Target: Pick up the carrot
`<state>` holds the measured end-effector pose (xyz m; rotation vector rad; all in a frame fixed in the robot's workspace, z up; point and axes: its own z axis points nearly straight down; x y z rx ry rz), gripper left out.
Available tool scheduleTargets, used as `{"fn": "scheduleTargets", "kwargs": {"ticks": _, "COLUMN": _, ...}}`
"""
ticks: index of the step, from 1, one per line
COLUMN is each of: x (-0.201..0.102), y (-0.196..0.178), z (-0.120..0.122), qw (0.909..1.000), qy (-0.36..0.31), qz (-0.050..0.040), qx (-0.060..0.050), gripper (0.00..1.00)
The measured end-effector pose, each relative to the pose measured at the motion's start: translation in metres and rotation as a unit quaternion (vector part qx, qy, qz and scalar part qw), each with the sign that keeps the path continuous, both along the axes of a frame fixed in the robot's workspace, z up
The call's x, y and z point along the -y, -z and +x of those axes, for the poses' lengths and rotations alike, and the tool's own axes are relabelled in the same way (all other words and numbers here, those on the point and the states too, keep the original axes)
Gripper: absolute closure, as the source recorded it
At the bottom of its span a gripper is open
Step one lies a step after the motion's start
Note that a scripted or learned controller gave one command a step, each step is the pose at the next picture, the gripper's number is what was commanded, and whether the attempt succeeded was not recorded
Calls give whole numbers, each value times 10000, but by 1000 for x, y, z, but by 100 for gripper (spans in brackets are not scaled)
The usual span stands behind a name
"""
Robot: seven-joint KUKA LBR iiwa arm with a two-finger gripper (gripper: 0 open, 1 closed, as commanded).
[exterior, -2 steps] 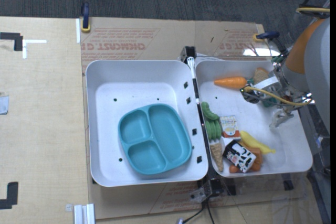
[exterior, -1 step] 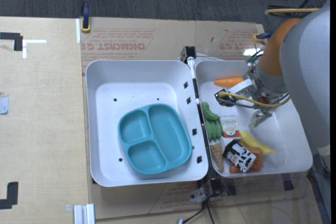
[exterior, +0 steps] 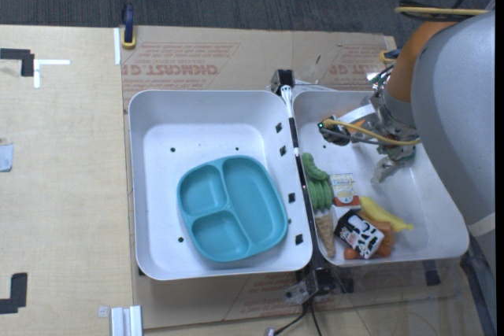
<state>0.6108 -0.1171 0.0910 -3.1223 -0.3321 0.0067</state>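
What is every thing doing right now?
Plate: flat in the left bin, nothing on it.
Carrot: lying in the right bin, partly under the cow toy.
Banana: lying beside the cow toy.
Green toy: lying along the right bin's left wall.
Tool: above the right bin, holding nothing.

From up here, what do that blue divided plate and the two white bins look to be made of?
The blue divided plate looks like moulded plastic: one even colour, rounded compartments, soft sheen. The white bins also seem plastic, smooth, with rounded corners, though painted metal can't be ruled out.
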Motion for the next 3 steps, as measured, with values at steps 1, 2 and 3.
{"fn": "scheduleTargets", "kwargs": {"ticks": 1, "x": 70, "y": 1, "z": 35, "qw": 10000, "qy": -90, "qz": 7, "qx": -20, "gripper": 0}}
{"fn": "scheduleTargets", "kwargs": {"ticks": 2, "x": 17, "y": 0, "z": 12, "qw": 10000, "qy": 3, "qz": 11, "qx": -7, "gripper": 0}}
{"fn": "scheduleTargets", "kwargs": {"ticks": 3, "x": -20, "y": 1, "z": 31, "qw": 10000, "qy": 47, "qz": 10, "qx": -30, "gripper": 0}}
